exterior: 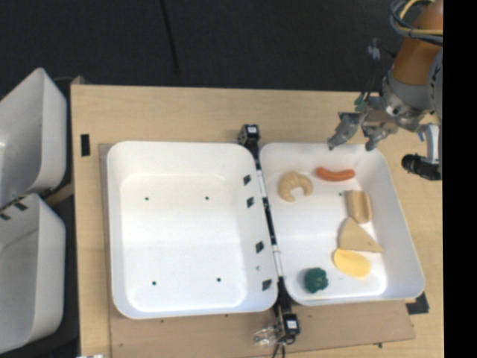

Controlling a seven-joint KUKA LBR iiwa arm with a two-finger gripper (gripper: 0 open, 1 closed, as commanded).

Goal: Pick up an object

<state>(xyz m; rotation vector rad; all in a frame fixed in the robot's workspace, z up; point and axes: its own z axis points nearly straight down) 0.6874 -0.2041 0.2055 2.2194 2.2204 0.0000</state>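
A dark floor surrounds a pale wooden bench (pixel 223 114), and on it sit two shallow white bins side by side, joined along a seam of small black clips. The left bin (pixel 127 222) is one; the right bin (pixel 399 222) is the other, and that is where all the pieces lie.

Six pieces, one of each. Toward twelve o'clock in the right bin, a thin orange-red sausage (pixel 335 174) lies crosswise. Just beside it at nine o'clock, a tan croissant (pixel 295 186) curls with its open side down. At three o'clock, a short beige bread stick (pixel 358 206) stands lengthwise. Below that and touching it, a pale cheese wedge (pixel 359 239), and touching that again, a flat yellow oval chip (pixel 351 263). At six o'clock, apart from the rest, a small dark green lump (pixel 315 280), knobbly like broccoli.

Now the arm: grey with an orange band, coming in from three o'clock. The gripper (pixel 353 140) hangs over the far rim of the right bin, at one o'clock from the sausage, near it but not touching. Two fingers point down and their jaws stand apart, nothing between them.
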